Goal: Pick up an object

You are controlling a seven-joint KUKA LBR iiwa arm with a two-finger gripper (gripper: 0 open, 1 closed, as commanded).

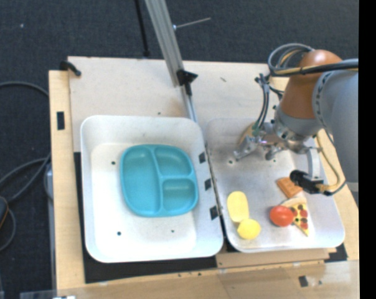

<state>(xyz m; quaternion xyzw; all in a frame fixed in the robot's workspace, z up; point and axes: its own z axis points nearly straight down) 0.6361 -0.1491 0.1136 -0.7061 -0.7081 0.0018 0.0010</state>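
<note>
Camera view, hand [255, 147] over right bin [228, 142], grip state unclear, yellow oblong toy [237, 205] lying lengthwise toward the camera.

Grey arm [337, 98] w/ orange band [306, 86], looped grey cables [284, 55], metal gripper [253, 147].

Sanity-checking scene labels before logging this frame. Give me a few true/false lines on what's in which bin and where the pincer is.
1. The blue divided tray lies in the left bin. True.
2. The red tomato lies on the blue tray. False: it is in the right bin, beside the pizza slice.
3. The pincer is over the right bin's upper part. True.
4. The pincer holds the yellow lemon. False: the lemon lies near the bin's lower edge, apart from the pincer.
</note>
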